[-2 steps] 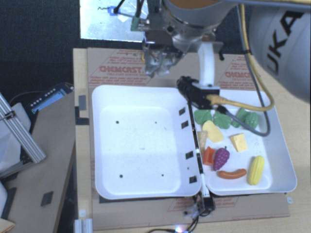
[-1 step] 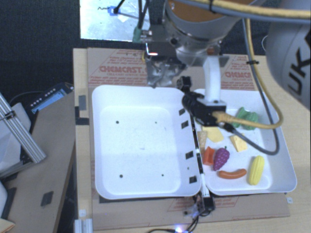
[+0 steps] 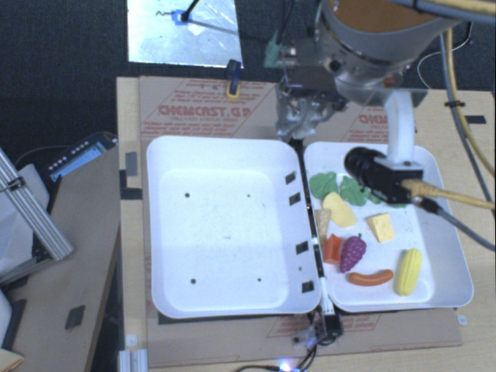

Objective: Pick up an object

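You could not tell how the gripper [image 3: 301,121] stood; it hung just behind the right-hand shallow white plastic bin [image 3: 457,273], above its back rim. In that bin lay a yellow plastic corn cob [image 3: 408,271], a purple grape bunch [image 3: 353,252] and an orange sausage [image 3: 370,278].

Illumination was even and fairly bright, apparently from overhead. The white bins [image 3: 225,231] read near overexposed, with little surface detail. A reflective sheet [image 3: 182,22] at the top showed strong glare. Shadows were soft and short beneath the toy foods. The frame was slightly soft overall, and the arm [image 3: 387,14] nearest the camera was blurred.
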`<state>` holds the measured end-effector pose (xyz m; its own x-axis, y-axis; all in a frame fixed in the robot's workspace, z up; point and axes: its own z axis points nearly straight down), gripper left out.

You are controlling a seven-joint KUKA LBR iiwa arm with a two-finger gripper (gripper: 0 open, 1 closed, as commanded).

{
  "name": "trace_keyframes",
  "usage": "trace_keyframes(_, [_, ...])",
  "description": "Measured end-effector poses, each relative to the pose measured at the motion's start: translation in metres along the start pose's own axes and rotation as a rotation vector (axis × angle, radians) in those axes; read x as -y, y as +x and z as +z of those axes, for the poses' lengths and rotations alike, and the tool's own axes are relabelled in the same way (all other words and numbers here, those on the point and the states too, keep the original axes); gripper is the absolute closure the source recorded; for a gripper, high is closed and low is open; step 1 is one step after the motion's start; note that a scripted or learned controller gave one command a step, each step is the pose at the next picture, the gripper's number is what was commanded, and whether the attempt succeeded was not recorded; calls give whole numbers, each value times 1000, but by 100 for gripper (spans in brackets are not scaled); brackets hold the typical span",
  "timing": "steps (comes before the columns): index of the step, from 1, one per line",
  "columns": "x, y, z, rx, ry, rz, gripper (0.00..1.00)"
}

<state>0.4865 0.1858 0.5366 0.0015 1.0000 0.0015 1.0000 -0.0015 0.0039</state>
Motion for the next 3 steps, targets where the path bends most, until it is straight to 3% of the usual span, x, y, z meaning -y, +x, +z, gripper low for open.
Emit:
trace_keyframes(2, [0,-171,1,3,1,7,100])
trace_keyframes(3, [0,-232,1,3,0,4,100])
